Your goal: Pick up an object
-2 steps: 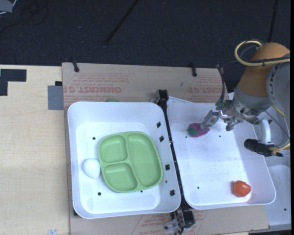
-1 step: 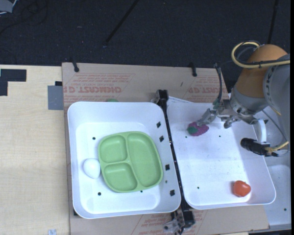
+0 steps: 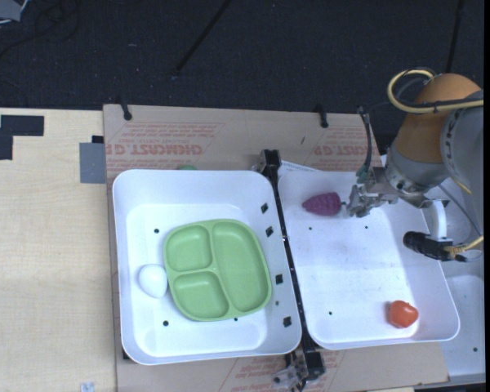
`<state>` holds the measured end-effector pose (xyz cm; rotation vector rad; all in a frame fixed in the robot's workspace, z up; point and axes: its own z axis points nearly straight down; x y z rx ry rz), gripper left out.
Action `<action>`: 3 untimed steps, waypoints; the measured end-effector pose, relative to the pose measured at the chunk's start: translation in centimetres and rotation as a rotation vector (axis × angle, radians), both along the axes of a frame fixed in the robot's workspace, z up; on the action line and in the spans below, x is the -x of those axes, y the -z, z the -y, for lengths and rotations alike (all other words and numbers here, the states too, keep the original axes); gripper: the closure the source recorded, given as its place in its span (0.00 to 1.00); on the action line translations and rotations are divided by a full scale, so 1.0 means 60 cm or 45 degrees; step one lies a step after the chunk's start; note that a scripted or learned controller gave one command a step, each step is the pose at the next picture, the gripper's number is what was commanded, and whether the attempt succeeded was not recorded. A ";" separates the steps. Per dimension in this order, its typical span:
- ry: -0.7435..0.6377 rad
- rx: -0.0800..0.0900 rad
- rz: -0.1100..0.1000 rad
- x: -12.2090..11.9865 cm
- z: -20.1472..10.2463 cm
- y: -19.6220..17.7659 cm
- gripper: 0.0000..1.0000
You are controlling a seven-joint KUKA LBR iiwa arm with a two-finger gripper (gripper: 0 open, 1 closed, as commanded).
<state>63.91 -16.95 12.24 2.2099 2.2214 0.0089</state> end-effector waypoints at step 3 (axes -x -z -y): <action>0.003 -0.001 -0.008 -0.004 0.017 -0.267 1.00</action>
